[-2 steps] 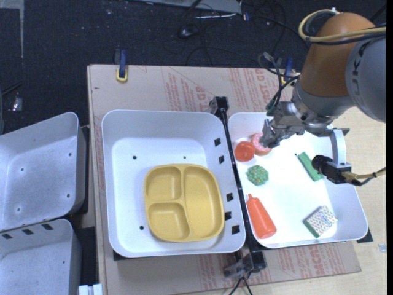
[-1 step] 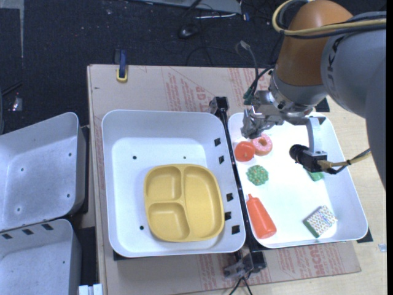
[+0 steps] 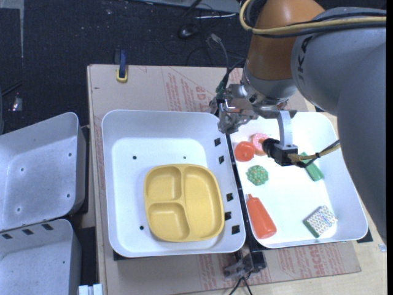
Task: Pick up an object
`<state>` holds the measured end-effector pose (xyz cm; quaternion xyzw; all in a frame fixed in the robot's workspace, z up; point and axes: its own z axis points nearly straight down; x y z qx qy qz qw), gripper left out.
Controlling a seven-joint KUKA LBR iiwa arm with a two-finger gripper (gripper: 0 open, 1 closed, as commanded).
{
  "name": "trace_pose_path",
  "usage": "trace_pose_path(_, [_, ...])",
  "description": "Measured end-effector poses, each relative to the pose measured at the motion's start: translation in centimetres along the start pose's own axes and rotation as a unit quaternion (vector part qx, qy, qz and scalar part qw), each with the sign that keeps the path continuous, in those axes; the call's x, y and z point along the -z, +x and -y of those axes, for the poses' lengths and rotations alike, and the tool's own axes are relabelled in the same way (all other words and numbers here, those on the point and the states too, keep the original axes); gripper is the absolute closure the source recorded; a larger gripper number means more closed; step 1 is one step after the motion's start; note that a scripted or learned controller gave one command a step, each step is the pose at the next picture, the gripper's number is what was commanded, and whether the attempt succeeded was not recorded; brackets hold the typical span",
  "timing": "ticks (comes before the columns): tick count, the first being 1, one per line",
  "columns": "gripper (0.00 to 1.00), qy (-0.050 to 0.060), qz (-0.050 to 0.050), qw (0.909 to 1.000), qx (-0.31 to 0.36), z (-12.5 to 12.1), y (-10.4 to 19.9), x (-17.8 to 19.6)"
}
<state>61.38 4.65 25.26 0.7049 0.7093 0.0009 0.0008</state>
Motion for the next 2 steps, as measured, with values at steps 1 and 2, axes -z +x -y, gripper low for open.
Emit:
trace_pose_path(1, [1.00,0.000,0.000,1.0000,-0.001,-2.04,3.90,-0.52])
trace_pose_path(2, [0.00,0.001,0.000,1.0000,-0.002,-1.96,3.80,-0.54])
